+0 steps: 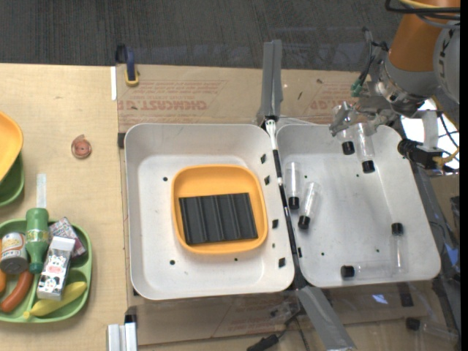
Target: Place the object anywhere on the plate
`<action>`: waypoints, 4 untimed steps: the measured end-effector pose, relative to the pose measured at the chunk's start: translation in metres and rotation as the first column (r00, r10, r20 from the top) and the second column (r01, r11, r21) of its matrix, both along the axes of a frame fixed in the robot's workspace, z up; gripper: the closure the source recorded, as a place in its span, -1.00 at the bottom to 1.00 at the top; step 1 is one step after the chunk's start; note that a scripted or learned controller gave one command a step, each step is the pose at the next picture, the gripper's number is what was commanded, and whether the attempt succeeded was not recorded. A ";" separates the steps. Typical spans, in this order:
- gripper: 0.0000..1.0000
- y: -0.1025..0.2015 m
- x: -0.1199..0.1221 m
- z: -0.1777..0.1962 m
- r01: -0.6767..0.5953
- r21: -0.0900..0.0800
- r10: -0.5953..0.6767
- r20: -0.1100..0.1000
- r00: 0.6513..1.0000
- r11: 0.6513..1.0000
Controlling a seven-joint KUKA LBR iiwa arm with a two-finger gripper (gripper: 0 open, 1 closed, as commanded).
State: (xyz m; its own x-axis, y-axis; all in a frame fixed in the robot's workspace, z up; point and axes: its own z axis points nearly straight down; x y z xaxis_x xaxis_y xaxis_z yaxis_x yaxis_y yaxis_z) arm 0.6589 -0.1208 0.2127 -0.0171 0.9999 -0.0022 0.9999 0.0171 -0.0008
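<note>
From the camera above the bench, two shallow white bins sit side by side. The left bin (146, 196) holds an orange-yellow plate (219, 183) in its middle, and a dark grey ribbed block (219, 219) lies flat on the plate, towards the plate's near edge and wholly within its rim. The right bin (409, 262) carries several clear tubes with black caps: two lean close together near its left wall (298, 196), and another lies along its near edge (369, 269).

The arm (424, 35) comes in over the far right corner of the bench, its orange band uppermost. The hand (356, 141) hangs above the far edge of the right bin, well apart from the plate. Its two clear fingers (363, 148) point down with a visible gap between them and nothing held, though the clear plastic is hard to read against the white bin, so the spread is probably small.

At the left edge of the bench a green tray (77, 298) holds toy food and a green bottle (36, 236). A small pink disc (81, 147) lies on the bare wood beyond it.
</note>
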 end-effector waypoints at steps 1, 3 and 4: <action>1.00 0.022 0.000 -0.017 -0.230 0.002 0.230 -0.001 0.973 0.973; 1.00 0.046 0.000 -0.006 -0.628 0.002 0.628 0.000 0.778 0.778; 1.00 0.075 -0.003 -0.021 -0.787 0.001 0.787 0.001 0.617 0.617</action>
